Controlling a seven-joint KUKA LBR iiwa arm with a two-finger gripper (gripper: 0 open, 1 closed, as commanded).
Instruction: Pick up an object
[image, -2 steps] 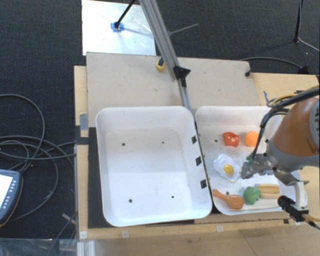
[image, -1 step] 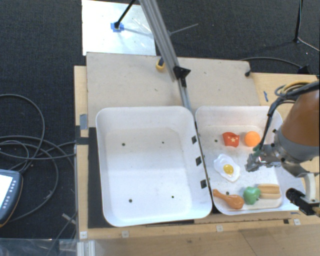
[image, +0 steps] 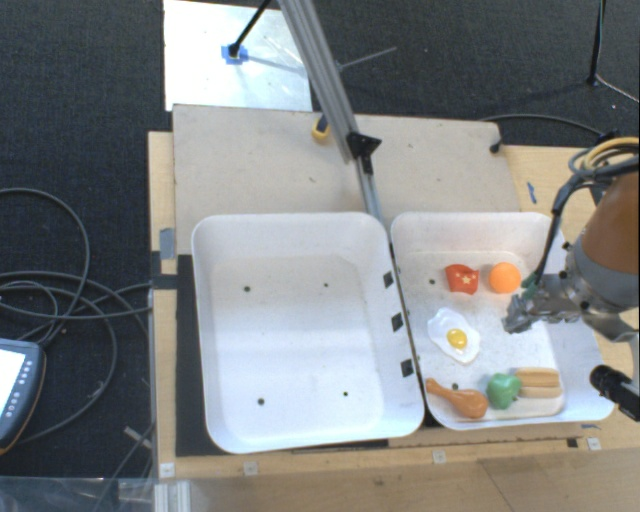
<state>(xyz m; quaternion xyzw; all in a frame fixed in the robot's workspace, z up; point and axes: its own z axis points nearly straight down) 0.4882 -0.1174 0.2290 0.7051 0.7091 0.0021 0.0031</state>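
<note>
End effector (image: 520, 318): hanging low over the right bin, between the orange ball and the hot dog; too small and dark for telling the fingers' state; nothing seen pinched there.
Arm (image: 610, 250): reaching in from the right, orange band sitting above the wrist, likely positioning for a descent onto one of the toys.
Right bin (image: 410, 235): holding all the candidate objects, probably gathered there as the source pile.
Red piece (image: 461, 279): lying near the far wall, just beside the orange ball (image: 505, 277).
Fried egg (image: 455, 336): lying flat mid-bin, left of the end effector, seeming hard to grip by its thin edge.
Drumstick (image: 458, 397): resting along the near wall.
Green piece (image: 504, 389): touching the hot dog (image: 538, 381) at the near right corner.
Left bin (image: 290, 330): sitting alongside, likely serving as the drop side.
Tabletop (image: 330, 165): pale board carrying both bins, lying bare behind them.
Room: dark carpet all around, cables (image: 60, 290) trailing at left, slanted metal pole (image: 325, 75) crossing overhead.
</note>
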